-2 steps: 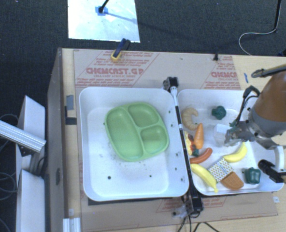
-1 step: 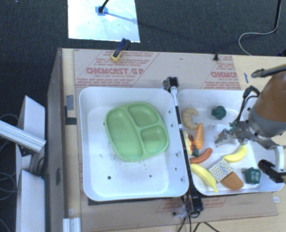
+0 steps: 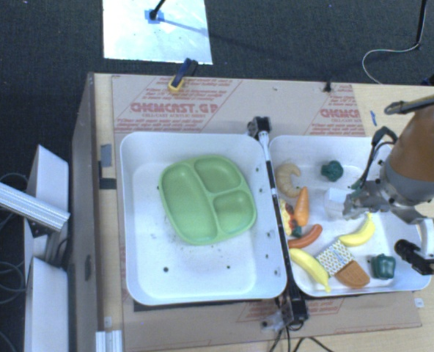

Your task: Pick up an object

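gripper [image 3: 352, 202] hangs low in the right white plastic bin [image 3: 415, 288], beside a small yellow toy banana [image 3: 358, 233]; i cannot tell its state. crowded toys nearby could deflect a grasp

Open floor around green tray [image 3: 206, 199]; right bin [image 3: 316, 149] crowded with toy food.

toy foods [image 3: 327, 240] scattered (right bin [image 3: 400, 288]).
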